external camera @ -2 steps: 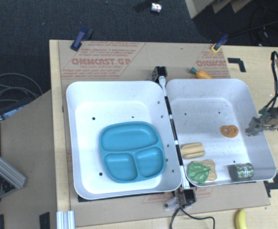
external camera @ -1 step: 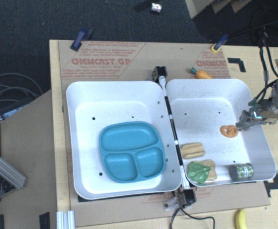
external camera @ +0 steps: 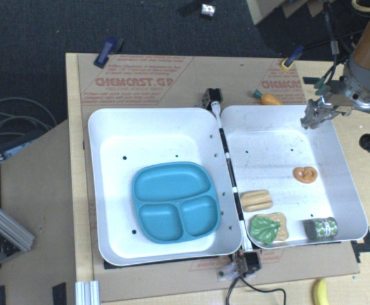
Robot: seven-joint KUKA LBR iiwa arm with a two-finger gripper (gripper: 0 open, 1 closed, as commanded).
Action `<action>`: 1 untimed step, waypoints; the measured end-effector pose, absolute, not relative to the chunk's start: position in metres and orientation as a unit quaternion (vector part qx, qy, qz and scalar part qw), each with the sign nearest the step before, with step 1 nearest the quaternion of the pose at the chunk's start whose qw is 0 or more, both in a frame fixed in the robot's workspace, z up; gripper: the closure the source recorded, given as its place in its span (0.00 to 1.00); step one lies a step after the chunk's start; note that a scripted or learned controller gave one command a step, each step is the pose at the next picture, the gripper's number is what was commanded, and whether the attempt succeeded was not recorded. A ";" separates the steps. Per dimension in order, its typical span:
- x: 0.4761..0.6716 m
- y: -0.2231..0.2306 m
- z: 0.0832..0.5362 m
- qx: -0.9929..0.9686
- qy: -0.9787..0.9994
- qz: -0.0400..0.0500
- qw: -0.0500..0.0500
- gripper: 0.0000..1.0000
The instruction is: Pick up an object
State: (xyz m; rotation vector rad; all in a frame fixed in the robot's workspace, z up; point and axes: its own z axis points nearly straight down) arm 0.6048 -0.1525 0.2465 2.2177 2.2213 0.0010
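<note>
The right bin [external camera: 337,151] holds a small orange pretzel-shaped piece [external camera: 305,174], a tan bread roll [external camera: 255,200], a green leafy piece on a tan base [external camera: 267,228] and a dark green can [external camera: 323,228] lying on its side. My gripper [external camera: 313,117] hangs over the bin's far right corner, apart from all of these. No object shows between its fingers. The grey arm with its orange band [external camera: 366,49] reaches in from the upper right.
The left bin [external camera: 105,145] holds a blue divided plate [external camera: 175,200]. An orange item [external camera: 269,98] lies on the bench behind the right bin. Clamps [external camera: 107,51] sit on the bench's far edge, and a yellow object [external camera: 320,291] lies at the front right.
</note>
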 end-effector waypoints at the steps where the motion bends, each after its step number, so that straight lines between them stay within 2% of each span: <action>1: 0.605 -0.153 0.247 0.707 0.707 0.000 0.001 0.00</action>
